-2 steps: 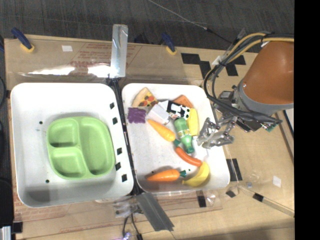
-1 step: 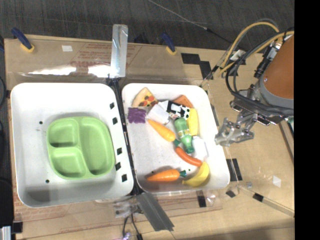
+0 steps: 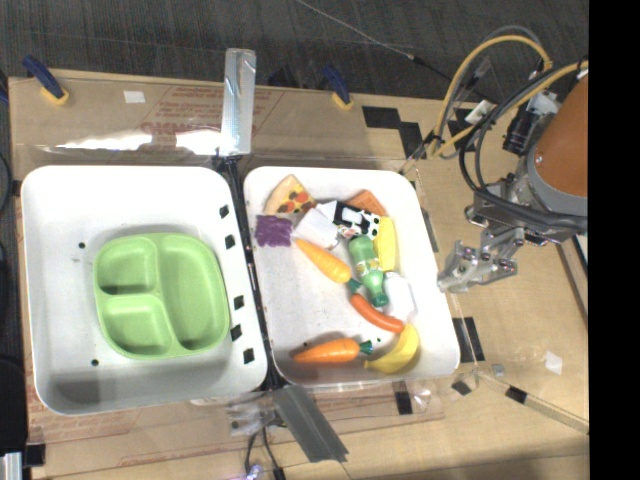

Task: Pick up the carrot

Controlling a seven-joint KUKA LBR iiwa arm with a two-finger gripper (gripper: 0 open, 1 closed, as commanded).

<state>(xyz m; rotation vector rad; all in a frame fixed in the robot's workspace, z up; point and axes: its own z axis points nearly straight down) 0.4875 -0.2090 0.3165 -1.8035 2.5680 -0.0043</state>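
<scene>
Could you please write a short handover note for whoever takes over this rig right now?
Gripper: hangs over the bench to the right of the right bin, outside it, with nothing between its fingers.
Carrots: three carrot-like pieces lie in the right bin. One lies near the middle, one along the near edge beside the banana, and a redder one lies between the green bottle and the banana.
Left bin: holds the green divided plate.
Done: nothing lifted yet.
Left: move the arm over the right bin, grasp a carrot and lift it.
</scene>
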